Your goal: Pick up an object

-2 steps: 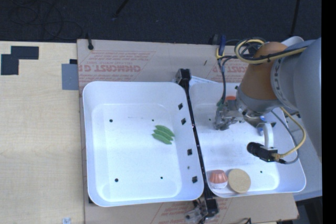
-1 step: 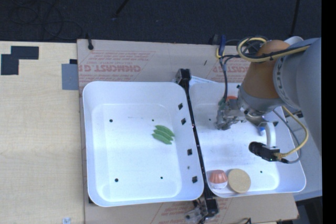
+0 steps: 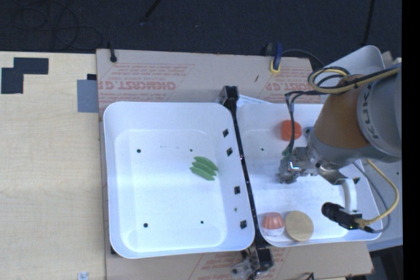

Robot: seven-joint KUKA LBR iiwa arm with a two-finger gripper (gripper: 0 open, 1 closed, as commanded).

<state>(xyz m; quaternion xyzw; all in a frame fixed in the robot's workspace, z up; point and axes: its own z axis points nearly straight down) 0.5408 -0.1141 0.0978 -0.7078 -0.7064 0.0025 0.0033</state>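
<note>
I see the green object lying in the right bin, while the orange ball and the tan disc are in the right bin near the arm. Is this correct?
Not quite. The camera view shows the green object lying in the left bin, not the right one. The orange ball and the tan disc are indeed in the right bin near the arm.

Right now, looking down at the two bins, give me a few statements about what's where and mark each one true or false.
1. The green leafy object lies in the left bin. True.
2. The orange object sits in the left bin. False: it is in the right bin, near its far wall.
3. The round tan disc lies at the right bin's near edge, beside a pink and white object. True.
4. The gripper hangs over the left bin. False: it is over the right bin.
5. The green object touches the divider between the bins. False: it lies apart from it, on the bin floor.
</note>
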